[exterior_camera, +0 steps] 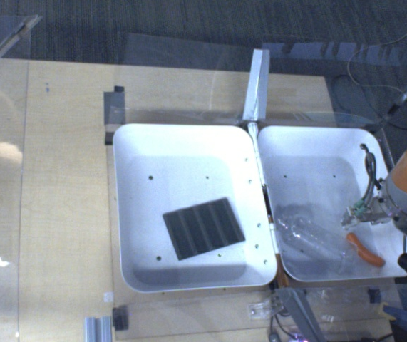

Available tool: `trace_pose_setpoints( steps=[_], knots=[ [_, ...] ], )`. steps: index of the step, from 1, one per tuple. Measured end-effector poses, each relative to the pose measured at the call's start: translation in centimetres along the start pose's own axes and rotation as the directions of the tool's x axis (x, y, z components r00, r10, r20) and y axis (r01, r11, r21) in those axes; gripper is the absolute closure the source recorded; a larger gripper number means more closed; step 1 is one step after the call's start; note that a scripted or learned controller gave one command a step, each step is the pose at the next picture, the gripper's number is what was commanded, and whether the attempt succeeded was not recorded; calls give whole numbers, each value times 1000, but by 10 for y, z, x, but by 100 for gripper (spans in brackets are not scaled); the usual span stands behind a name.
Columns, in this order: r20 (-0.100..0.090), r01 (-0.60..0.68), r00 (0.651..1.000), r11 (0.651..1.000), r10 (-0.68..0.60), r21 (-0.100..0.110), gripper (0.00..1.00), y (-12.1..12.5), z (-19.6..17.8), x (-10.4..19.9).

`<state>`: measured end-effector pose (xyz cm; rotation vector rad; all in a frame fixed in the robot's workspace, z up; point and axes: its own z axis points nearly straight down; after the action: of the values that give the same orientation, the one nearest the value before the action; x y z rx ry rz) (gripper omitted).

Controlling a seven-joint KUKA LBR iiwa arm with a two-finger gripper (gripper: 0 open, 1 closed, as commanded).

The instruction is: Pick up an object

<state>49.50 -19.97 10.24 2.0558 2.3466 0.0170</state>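
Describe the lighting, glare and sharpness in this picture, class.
Camera view: even, soft light; faint shadows inside the left bin around the dark ridged panel; pale glare patches at the far left; the clear plastic item in the right bin is hard to make out; overall slightly soft.

Two white bins sit side by side on a light wood bench [53, 212], left bin [135, 262] and right bin [310, 137] touching. A grey metal post [256, 84] stands behind their seam, with dark carpet [153, 6] beyond.
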Motion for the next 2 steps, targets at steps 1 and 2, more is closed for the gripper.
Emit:
trace_pose_setpoints(
  steps=[1, 2],
  knots=[
    [0, 0, 1000, 1000, 0, 0, 0, 0, 0, 0],
    [-6, 0, 1000, 1000, 0, 10, 0, -5, 13, -5]
  ],
)
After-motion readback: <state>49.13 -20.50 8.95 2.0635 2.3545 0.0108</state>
